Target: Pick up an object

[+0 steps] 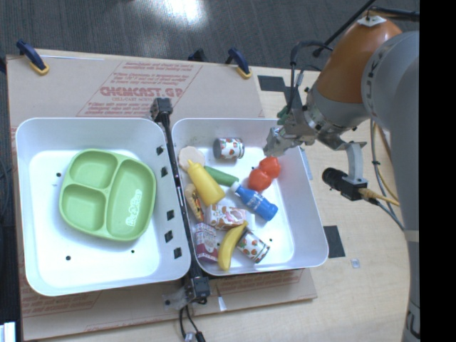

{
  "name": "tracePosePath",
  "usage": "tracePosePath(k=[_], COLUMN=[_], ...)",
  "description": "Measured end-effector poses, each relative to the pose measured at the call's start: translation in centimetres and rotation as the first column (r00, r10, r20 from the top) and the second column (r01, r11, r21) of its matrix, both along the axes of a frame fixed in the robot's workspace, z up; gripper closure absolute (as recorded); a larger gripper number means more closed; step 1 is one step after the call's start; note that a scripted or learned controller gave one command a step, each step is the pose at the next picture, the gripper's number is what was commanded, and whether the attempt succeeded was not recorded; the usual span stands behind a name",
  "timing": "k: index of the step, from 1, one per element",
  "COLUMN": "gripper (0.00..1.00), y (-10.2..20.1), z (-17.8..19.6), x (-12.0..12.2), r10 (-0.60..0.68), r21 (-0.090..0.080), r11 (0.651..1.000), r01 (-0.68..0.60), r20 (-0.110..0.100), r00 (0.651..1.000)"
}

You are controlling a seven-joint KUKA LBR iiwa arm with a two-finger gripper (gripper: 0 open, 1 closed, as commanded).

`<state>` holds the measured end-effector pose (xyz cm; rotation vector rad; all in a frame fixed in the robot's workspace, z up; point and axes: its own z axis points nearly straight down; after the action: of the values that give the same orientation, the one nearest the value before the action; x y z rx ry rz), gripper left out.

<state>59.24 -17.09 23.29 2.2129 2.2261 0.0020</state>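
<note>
White plastic bins sit side by side on the bench; the left bin holds a green divided plate, and the right bin holds the loose items. The arm reaches in from the right, with the gripper low over the far right part of the right bin. Its tip sits just above a red-orange piece, close to touching. Finger spacing cannot be told from this angle, and nothing is seen held.

Candidates in the right bin: the red-orange piece; a blue bottle just below it, the two touching or nearly so; a yellow bottle beside a green piece; a small can near the far wall; a banana lying against a second can and a printed packet.

Judgement: the red-orange piece is the nearest target. A sound attempt would centre over it, descend straight, and close across its narrow width. Risks: the piece looks rounded and could squirt sideways; the blue bottle alongside may block one finger; the bin wall is near on the right. Lift should be slow and vertical.
</note>
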Motion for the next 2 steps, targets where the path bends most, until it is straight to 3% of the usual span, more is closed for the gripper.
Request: tracePosePath(k=[1,2], gripper=[0.0,0.0], y=[0.0,-3.3], z=[-0.2,-6.2], x=[-0.1,-9.4], r10=[0.0,-0.001], r21=[0.001,0.001], r11=[1.0,1.0], r01=[0.0,0.001], r20=[-0.004,-0.009], r00=[1.0,1.0])
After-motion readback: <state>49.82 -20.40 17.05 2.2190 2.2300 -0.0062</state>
